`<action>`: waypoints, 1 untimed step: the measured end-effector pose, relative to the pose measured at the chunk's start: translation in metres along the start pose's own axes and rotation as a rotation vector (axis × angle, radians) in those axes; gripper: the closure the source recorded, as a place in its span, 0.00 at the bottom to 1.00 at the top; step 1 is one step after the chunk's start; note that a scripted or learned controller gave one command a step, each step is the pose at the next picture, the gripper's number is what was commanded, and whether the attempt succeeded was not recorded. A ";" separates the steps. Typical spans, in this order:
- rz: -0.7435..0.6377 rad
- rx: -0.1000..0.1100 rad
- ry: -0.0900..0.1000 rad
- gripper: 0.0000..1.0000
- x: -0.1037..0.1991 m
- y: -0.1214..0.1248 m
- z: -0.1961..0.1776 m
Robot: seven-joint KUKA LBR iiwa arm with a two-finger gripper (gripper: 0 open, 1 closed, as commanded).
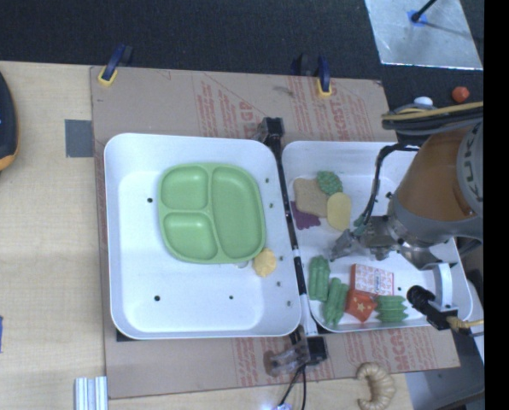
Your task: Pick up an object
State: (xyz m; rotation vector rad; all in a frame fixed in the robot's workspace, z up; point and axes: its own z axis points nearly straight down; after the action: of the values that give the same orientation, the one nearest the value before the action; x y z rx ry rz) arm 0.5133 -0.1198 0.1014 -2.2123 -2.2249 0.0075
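Camera view from above shows the claw [350,244] low in the right bin [299,156], its dark fingers spread a little with nothing between them. Around it lie toy foods: two green pieces [327,287] just below it, a red and white box [370,287] to their right, a green ridged piece [392,308] at the near wall, and a tan slab [309,196], a yellow piece [339,210] and a green leaf [329,181] above. Items crowd this bin, close to its walls. On the counter beside it, the left bin [126,229] holds one green divided plate [212,213] and one small yellow piece [265,263], with bare floor along its near side.
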 end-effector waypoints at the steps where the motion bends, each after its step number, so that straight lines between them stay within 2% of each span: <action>1: 0.004 -0.009 -0.003 0.00 -0.088 0.040 -0.034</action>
State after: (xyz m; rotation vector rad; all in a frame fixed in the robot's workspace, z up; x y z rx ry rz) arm 0.5542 -0.2077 0.1348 -2.2228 -2.2262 0.0003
